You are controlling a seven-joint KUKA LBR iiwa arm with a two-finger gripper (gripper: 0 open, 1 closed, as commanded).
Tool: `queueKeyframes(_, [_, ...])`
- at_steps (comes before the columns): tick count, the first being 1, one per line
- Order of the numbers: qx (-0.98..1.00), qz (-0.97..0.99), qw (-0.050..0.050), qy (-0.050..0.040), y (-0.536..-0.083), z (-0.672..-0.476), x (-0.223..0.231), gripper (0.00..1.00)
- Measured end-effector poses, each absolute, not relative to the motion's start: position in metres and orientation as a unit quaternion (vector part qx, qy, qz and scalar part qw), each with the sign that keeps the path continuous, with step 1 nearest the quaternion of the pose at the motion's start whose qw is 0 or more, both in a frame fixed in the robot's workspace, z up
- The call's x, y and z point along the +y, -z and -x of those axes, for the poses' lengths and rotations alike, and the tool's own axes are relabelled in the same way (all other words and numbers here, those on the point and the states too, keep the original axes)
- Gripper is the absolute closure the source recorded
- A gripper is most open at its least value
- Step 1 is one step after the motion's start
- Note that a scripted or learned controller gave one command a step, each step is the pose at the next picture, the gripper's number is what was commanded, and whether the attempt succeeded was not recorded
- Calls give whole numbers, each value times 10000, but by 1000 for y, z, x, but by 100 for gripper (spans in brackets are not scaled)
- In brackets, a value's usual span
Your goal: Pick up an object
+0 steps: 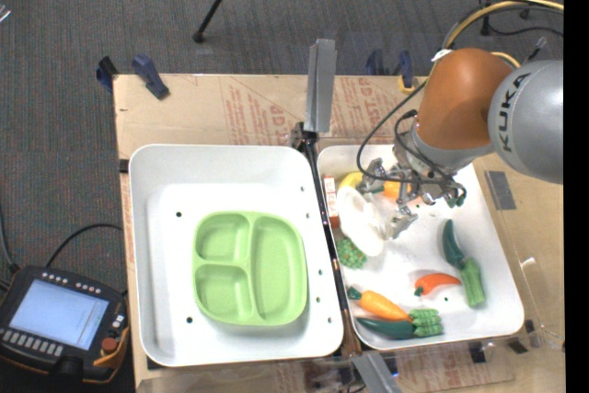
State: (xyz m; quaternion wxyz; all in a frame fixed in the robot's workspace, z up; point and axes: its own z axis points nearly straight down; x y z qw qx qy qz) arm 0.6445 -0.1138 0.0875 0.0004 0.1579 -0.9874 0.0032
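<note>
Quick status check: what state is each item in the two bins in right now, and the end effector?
End effector: low in the right bin, grip unclear.
Green divided plate: flat, upright, in the left bin.
White item: by the end effector.
Carrot: lying flat.
Orange pepper: lying flat.
Dark green vegetable: lying flat.

From my console the gripper [402, 202] reads as bare grey metal, faintly shiny; above it I see the orange band [463, 97] as smooth, glossy plastic with a soft highlight; the white bin [502, 285] under the gripper looks like smooth plastic with a dull sheen; far to the gripper's left, the green tray [249, 269] looks like matt moulded plastic; just below the gripper, the toy carrot [385, 303] and dark green cucumber [453, 244] look like glossy plastic; the bench [230, 106] beyond looks like rough, matt brown cardboard, printed red.
</note>
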Motion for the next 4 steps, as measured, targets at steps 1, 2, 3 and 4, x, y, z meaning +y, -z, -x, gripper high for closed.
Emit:
queueKeyframes(1, [-9854,-1704,-7,4,-86,-644,-195,0])
queueKeyframes(2, [-9855,-1699,-25,19,-95,-646,-194,100])
queueKeyframes(3, [-9855,-1697,-23,21,-95,-645,-194,0])
queueKeyframes(4, [-9911,-1332,2,16,-85,-614,-196,0])
